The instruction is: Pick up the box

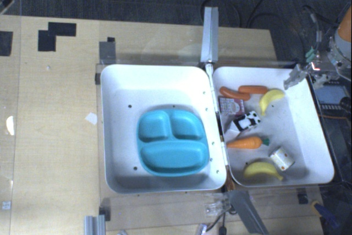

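The gripper (297, 75) hovers at the right bin's (322, 135) far right corner, jaw state unreadable; the box (230, 105) lies well left, against the divider

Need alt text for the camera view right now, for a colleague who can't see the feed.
The gripper hangs over the right bin's far right corner, holding nothing, well away from the box lying against the bin's left wall among two sausages, two bananas and a carrot. The left bin holds a blue divided tray.
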Robot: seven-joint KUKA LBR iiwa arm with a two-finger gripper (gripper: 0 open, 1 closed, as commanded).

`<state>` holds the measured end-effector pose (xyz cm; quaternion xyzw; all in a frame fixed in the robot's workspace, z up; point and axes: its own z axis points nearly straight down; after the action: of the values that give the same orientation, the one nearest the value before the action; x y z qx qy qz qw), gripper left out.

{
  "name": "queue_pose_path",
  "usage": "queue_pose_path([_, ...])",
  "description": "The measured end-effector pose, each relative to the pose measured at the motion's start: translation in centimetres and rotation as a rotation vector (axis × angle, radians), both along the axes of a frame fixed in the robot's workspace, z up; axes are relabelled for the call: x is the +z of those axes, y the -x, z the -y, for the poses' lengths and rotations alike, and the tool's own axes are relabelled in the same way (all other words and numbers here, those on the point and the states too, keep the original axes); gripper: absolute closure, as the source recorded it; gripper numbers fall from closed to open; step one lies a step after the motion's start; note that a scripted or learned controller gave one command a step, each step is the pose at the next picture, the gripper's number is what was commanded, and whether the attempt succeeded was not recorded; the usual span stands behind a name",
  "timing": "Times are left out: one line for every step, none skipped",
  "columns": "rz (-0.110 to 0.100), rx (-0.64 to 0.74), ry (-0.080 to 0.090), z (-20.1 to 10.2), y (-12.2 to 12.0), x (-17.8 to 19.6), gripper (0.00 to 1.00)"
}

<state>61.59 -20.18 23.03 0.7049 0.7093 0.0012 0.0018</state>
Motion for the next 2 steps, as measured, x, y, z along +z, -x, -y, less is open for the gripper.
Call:
queue_pose_path([-0.003,-0.080,-0.001,0.4,5.4,-10.2,0.00])
queue_pose_path([0.001,-0.022,0.000,-0.7,11.5,-13.8,0.00])
